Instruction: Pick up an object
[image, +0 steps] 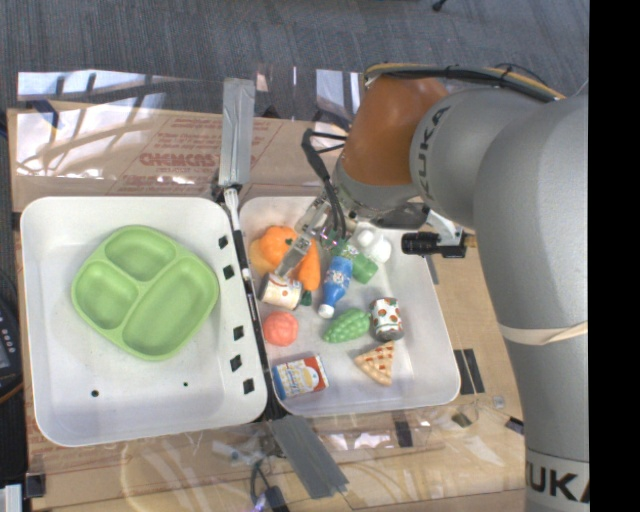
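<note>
Gripper (300, 250): down in the right bin (440, 345), upper left part, over the orange fruit (272, 246); whether it's open or closed, I cannot tell.
Fruit: round, bright orange, beside an orange carrot (311, 268).
Writing: "KUKA" on the arm (500, 180); can (299, 377) label unreadable.

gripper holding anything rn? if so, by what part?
Cannot tell. The gripper is down among the orange and carrot in the right bin; no object is visibly between its fingers.

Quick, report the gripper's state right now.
Gripper: down in the right bin among the toys, by the orange; open or closed cannot be told.
</note>
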